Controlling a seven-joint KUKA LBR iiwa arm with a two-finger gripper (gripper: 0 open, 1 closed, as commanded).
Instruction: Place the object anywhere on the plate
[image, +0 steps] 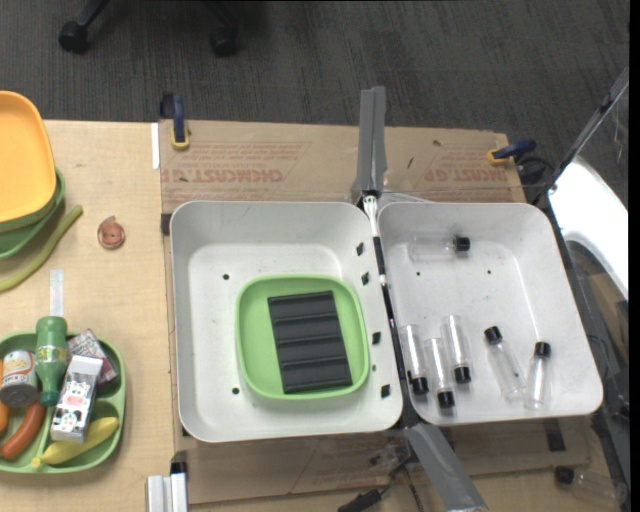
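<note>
Dark ridged block (307, 342) lies flat, mid green plate (253, 335), inside left bin (200, 290). Black-capped vials (457, 352) lie right of plate, in right bin (535, 245).

Dark grey carpet floor (300, 50) beyond a pale wooden bench (110, 290).

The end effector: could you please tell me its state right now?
End effector: cannot be told. The black object lies on the green plate.

Plate (254, 340) in left bin (200, 250), ridged block (310, 342) on it, 6 vials (455, 350) in right bin (540, 250)
</note>
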